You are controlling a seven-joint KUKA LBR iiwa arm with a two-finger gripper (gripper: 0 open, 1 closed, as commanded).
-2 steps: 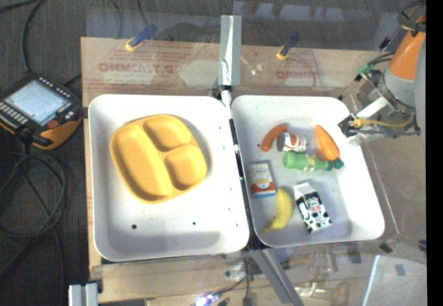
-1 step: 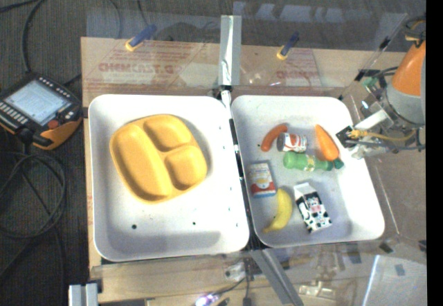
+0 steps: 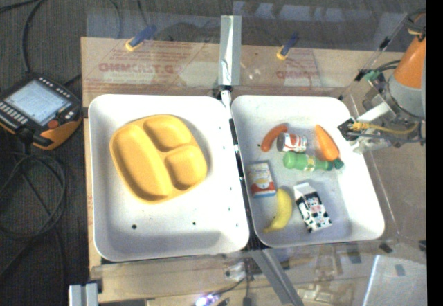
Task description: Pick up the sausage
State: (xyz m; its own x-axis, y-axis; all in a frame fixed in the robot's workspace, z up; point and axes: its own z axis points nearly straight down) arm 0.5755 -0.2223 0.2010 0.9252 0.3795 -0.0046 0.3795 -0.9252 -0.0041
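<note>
The sausage [image 3: 273, 136], a short curved red-orange piece, lies in the right bin [image 3: 360, 218] near its back middle, just left of a small red and white can [image 3: 295, 142]. My gripper [image 3: 363, 137] hangs over the right bin's right rim, well to the right of the sausage, with an orange carrot [image 3: 327, 143] lying between them. Nothing shows in the gripper.
The right bin also holds a green bottle [image 3: 309, 163], a small carton [image 3: 261, 179], a banana [image 3: 280, 210] and a black and white carton [image 3: 313, 207]. A yellow divided plate [image 3: 160, 156] sits in the left bin [image 3: 118, 235]. A teach pendant [image 3: 38, 109] lies on the floor at left.
</note>
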